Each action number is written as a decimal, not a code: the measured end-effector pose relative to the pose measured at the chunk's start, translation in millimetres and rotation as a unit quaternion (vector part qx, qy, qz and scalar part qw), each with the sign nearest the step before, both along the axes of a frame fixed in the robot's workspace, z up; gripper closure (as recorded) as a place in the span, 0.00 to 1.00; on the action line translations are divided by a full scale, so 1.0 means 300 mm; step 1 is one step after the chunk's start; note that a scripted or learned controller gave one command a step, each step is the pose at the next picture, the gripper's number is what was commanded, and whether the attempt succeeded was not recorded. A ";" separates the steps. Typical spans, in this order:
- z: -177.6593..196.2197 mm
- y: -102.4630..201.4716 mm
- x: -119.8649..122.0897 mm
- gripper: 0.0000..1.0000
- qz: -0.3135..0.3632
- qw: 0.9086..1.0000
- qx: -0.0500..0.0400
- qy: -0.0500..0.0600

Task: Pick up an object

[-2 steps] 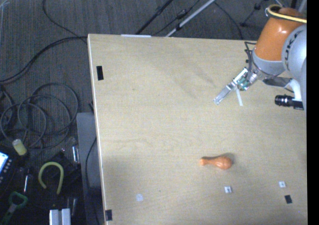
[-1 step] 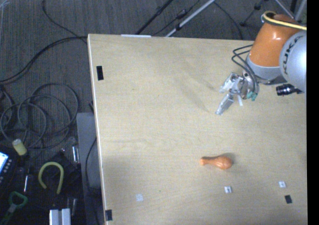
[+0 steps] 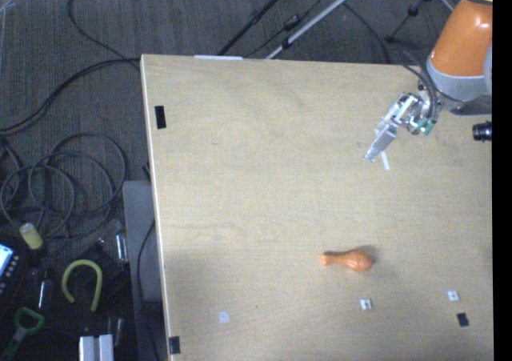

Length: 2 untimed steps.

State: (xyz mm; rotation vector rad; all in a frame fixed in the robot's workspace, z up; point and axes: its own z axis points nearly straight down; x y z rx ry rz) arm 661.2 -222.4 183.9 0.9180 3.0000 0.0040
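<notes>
While I watched the feed, the far left of the frame was dark carpet with coiled black cables [image 3: 60, 183] and a green U-shaped tool [image 3: 82, 281] at lower left. Right of that sat the pale wooden bench top [image 3: 264, 159], which ran to the right edge, a small black marker [image 3: 160, 117] near its upper left corner. Lower centre-right, an orange pear-shaped object [image 3: 349, 259] lay on its side, narrow end pointing left, nothing touching it. Upper right, the gripper [image 3: 381, 148] hung well apart from it, tilted down-left. I saw nothing between its fingers; whether they were wide or narrow I couldn't tell.
</notes>
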 end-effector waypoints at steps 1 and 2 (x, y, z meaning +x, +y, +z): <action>-0.289 0.037 -0.004 0.00 0.194 0.981 -0.001 0.001; -0.153 -0.001 0.003 0.00 -0.033 0.999 -0.001 0.000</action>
